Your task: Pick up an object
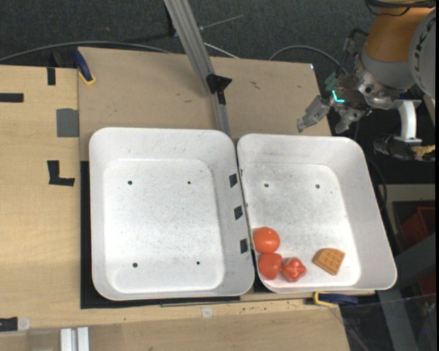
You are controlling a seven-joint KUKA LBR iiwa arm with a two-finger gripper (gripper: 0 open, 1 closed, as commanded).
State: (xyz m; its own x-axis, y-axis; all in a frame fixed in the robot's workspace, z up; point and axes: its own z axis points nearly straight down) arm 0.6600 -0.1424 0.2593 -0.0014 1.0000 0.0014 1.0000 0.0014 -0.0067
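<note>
Three red round pieces lie at the near left corner of the right bin (351, 168): a tomato-like ball (265, 239), a second red one (270, 265) just below it, and a knobbly red one (293, 269) beside that. An orange waffle-like biscuit (328, 260) lies to their right. My gripper (326, 117) hangs beyond the bin's far right corner, above the bench, with its two fingers spread open and nothing between them. It is far from all the objects.
The left bin (161, 141) sits beside the right one, joined at a shared rim. A slanted metal bar (192, 35) rises behind the bins. Black tape marks and a grey patch lie on the wooden bench at the left.
</note>
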